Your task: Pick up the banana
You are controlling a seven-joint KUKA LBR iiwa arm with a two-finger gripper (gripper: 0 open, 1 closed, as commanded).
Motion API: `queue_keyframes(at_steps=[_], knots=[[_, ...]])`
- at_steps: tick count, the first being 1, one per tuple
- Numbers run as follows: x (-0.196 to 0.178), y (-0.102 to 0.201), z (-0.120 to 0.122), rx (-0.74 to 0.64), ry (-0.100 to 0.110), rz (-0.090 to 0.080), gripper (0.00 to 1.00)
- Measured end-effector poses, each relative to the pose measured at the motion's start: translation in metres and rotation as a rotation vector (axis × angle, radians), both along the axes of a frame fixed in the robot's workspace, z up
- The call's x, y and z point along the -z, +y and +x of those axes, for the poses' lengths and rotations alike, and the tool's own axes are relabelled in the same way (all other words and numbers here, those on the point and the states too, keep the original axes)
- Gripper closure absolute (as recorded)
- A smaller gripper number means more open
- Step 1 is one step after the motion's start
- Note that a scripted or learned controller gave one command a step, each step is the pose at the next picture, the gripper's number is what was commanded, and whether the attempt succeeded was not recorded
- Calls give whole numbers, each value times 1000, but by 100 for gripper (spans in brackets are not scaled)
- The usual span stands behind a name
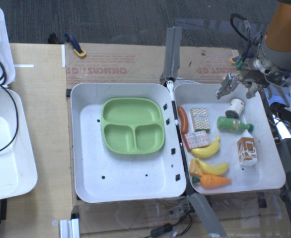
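Gripper (241,86) hangs over the far edge of the right bin (272,180), fingers spread apart, nothing between them. Two bananas in that bin: one (206,149) mid-bin, touching a small printed box (197,139); the other (214,168) nearer the front, resting against a carrot (215,181). Both well apart from the gripper. Also there: a sausage (183,119) by the left wall, a patterned packet (200,118), a green bottle (233,125), a white jar, possibly, (235,105) just beyond it, a carton (247,151). Left bin (81,148) holds a green tray (133,125).
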State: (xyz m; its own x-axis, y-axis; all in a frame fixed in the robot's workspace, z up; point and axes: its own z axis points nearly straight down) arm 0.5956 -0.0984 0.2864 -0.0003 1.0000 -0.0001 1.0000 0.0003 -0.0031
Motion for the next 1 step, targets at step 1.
queue_keyframes(at_steps=[1], knots=[[96,33,-67,9,2,0,0]])
